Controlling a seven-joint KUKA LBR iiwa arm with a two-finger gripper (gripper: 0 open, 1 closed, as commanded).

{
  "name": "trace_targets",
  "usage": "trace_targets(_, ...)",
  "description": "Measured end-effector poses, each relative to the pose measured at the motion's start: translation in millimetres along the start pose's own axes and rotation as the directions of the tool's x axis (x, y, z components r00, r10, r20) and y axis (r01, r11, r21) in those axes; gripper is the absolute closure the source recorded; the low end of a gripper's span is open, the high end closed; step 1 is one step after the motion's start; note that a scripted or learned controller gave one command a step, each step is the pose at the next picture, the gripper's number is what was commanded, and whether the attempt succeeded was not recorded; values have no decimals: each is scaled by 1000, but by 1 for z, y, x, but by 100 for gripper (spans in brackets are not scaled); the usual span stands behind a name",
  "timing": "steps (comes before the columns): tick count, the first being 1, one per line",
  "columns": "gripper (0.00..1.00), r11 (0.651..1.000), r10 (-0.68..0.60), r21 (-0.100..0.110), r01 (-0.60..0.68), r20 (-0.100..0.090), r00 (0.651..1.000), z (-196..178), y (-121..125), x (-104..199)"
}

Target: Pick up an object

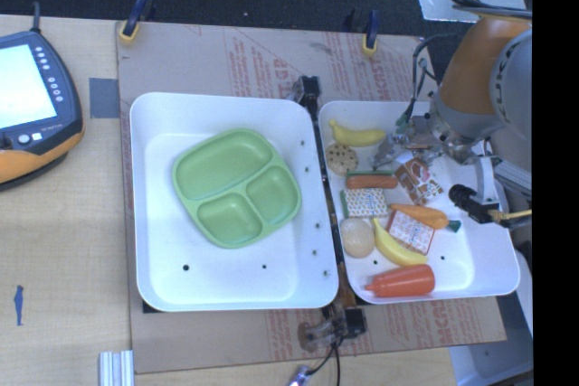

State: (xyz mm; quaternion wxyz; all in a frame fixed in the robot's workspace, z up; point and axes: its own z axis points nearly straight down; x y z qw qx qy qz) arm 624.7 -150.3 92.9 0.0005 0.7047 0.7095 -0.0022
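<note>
My gripper (394, 149) hangs over the back part of the right bin (488, 271), below the grey wrist and orange band. It is just right of a small yellow banana (356, 136) and a round cookie (341, 158), and above an orange-red sausage (371, 181). A brown and white packet (422, 180) lies just to its right. Nearer the front lie a patterned cracker (364, 202), a carrot (422, 215), a red and white box (412, 232), a larger banana (398, 250), a pale round piece (356, 237) and a red pepper (400, 282).
The left bin (154, 276) holds a green three-compartment plate (237, 187). A teach pendant (32, 104) rests on the bench at far left. Clamps hold the cardboard sheet at its back edge. A black fitting with a cable (475, 203) sticks out at the right bin's right side.
</note>
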Motion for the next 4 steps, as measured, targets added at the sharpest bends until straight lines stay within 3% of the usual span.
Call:
trace_targets(1, 0, 1000, 1, 3, -1, -2, 1000, 1, -29, -26)
trace_targets(2, 100, 1000, -2, 3, 2, 0, 1000, -10, -28, -27)
trace_targets(3, 100, 1000, 4, 30, -4, -3, 1000, 0, 27, 26)
trace_targets(4, 100, 1000, 1, -1, -1, -5, 1000, -101, 15, 100)
